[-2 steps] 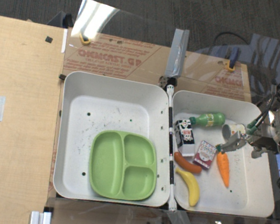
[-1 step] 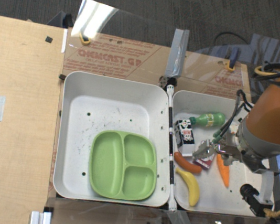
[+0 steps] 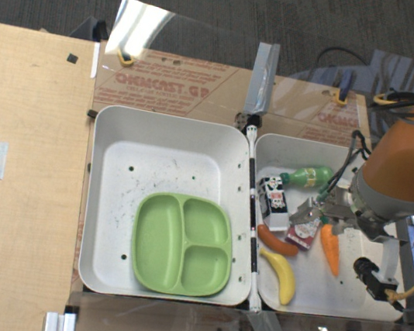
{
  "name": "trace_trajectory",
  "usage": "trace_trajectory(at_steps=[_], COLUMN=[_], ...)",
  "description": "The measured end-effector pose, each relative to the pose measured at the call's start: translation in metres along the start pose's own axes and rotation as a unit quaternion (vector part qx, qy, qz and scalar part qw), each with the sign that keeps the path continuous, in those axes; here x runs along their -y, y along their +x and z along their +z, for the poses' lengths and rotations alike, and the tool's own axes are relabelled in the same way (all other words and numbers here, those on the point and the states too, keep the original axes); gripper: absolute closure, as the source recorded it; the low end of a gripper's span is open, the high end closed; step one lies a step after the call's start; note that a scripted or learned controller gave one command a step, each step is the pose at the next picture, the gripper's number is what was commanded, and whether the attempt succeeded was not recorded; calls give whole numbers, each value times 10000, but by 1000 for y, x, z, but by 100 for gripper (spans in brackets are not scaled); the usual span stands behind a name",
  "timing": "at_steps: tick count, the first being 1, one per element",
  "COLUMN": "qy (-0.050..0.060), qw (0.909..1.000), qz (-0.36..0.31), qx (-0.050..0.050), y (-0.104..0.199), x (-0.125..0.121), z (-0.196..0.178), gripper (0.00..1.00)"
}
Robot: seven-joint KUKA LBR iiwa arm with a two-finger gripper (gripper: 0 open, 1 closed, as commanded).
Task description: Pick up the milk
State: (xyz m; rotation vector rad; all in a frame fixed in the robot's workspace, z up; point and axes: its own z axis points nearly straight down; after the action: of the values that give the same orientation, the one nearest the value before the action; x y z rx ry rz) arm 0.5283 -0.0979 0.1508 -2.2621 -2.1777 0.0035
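Camera view shows the grey arm [image 3: 403, 166], orange band uppermost, reaching in from the right and bent down over the right bin [image 3: 341, 305]. Its tool [image 3: 315, 212] hangs low, just above a small red-and-white carton [image 3: 302, 233]; I cannot tell how it is set. The milk carton [image 3: 273, 199] lies near the bin's left wall, beside a green bottle [image 3: 305, 176], sausage [image 3: 277, 242], banana [image 3: 281, 274] and carrot [image 3: 330, 248]. A green divided plate [image 3: 182, 245] sits in the left bin [image 3: 109, 184].

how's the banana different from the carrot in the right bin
The banana is yellow and curved; the carrot is orange, straight and tapered. The banana lies near the bin's front edge, apart from the gripper; the carrot lies right beside it. Both lie flat in the right bin.
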Motion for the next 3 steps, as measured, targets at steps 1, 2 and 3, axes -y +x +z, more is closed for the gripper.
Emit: trace_trajectory(at_steps=[1,2,3], qy=[7,2,1], qw=[9999,9996,9993], qz=[167,282,-364], qx=[-4,0,-4], y=[-5,-2,-1], x=[19,-36,30], z=[61,60,60], gripper=[0,0,0])
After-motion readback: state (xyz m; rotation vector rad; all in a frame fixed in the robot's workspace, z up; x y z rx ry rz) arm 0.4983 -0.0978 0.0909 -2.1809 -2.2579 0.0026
